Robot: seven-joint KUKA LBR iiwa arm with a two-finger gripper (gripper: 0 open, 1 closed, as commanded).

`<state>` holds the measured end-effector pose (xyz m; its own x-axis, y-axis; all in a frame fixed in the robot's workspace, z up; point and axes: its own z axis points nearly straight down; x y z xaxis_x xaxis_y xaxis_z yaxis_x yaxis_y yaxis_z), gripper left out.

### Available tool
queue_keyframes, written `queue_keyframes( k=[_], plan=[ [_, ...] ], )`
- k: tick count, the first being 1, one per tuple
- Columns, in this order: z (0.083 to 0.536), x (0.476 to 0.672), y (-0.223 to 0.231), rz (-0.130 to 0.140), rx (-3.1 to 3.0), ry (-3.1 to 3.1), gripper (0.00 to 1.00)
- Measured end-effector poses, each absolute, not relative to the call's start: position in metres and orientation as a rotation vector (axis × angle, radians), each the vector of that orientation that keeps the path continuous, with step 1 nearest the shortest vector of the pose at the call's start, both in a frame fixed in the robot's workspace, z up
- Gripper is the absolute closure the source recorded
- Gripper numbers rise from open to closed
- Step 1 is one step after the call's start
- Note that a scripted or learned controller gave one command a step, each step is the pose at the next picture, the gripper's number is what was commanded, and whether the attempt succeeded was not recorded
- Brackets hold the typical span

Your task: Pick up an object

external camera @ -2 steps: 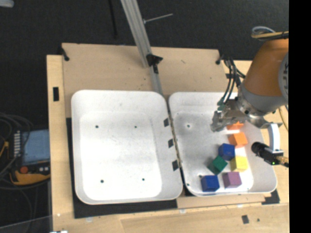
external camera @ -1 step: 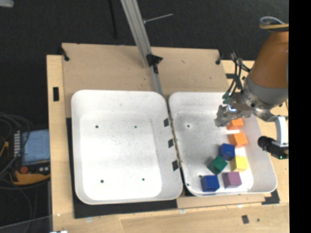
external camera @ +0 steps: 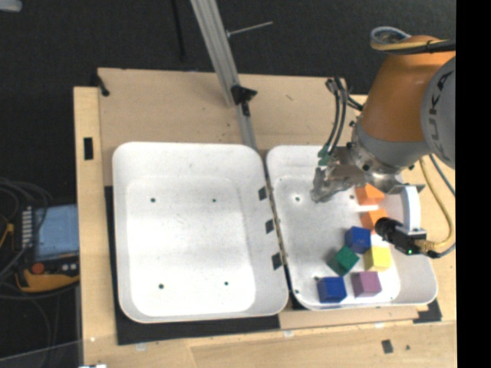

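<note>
Several small blocks lie in the right bin (external camera: 303, 228), toward its near right corner: a blue cube (external camera: 357, 239), a green block (external camera: 344, 261), a yellow block (external camera: 378, 258), a purple cube (external camera: 367, 283) and another blue cube (external camera: 331, 289). An orange block (external camera: 369, 195) sits partly under the arm, with a second orange piece (external camera: 368, 219) just below it. My gripper (external camera: 322, 188) hangs over the bin's upper middle, up and to the left of the blocks. Nothing shows between its fingers, and the view does not settle how they stand.
The left bin (external camera: 192, 228) lies beside the right one, joined by small clips at the shared rim. A slanted metal rail (external camera: 219, 52) crosses the bench's back. The arm's orange band (external camera: 399, 90) and cables overhang the right bin's far side. A controller box (external camera: 50, 240) lies off the bench's left.
</note>
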<state>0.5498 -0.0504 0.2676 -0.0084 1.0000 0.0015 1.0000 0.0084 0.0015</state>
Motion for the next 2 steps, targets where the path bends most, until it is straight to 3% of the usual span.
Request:
queue_keyframes(
  k=[2],
  plan=[
    [0.266,0.552,0.049,0.002,2.214,2.227,1.00]
  ],
)
